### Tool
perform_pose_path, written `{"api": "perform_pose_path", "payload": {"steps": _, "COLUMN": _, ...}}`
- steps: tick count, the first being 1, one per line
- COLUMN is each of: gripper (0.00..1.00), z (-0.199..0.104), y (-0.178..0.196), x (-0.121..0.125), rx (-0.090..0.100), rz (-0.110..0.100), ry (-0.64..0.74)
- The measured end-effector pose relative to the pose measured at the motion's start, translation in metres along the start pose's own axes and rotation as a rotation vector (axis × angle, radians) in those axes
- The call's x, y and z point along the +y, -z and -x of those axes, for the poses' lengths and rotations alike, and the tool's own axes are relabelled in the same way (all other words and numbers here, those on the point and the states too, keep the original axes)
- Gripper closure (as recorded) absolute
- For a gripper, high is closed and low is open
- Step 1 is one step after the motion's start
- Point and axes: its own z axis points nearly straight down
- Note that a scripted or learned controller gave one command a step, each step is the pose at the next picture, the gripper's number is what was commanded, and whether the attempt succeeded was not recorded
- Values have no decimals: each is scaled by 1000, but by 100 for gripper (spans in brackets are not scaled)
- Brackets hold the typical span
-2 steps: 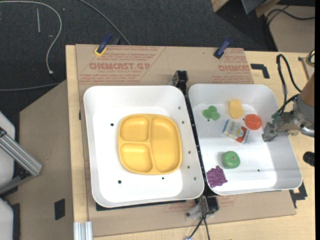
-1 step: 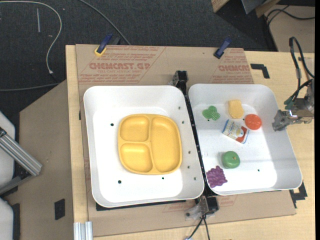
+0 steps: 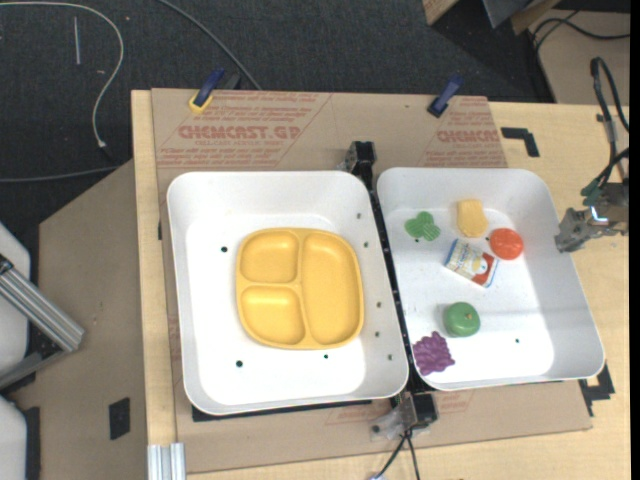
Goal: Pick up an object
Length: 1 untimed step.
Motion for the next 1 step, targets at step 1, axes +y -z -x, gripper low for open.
{"api": "perform_pose_path", "payload": {"steps": 1, "gripper": 100, "z": -52, "y": 9, "x": 13, "rx": 1, "rz": -1, "ry": 3}}
